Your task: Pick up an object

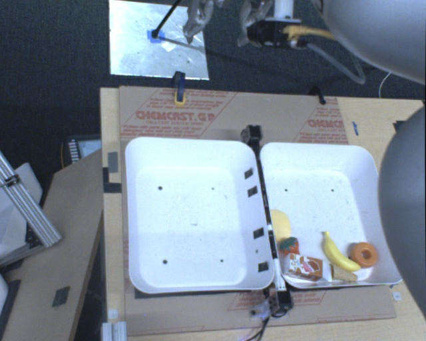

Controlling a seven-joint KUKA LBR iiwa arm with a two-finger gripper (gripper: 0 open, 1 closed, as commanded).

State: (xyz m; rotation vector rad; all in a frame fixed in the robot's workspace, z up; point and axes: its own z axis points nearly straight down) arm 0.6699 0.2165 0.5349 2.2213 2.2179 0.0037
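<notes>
The right bin (313,160) holds its objects in the near corner: a yellow banana (336,252), an orange ring (363,254), a pale yellow round piece (279,223) against the divider, a small red item (288,246), a red-and-white packet (305,266) and a tan wedge (344,274). My gripper (221,20) is high at the top edge of the view, beyond the bench's far side and well away from both bins. Nothing shows in its grasp. The grey arm (373,30) fills the upper right corner.
The left bin (190,150) sits beside the right one, joined by a black clipped divider (261,206). A shiny metal plate (158,40) lies on the floor beyond the bench. A yellow clamp (180,90) grips the far cardboard edge.
</notes>
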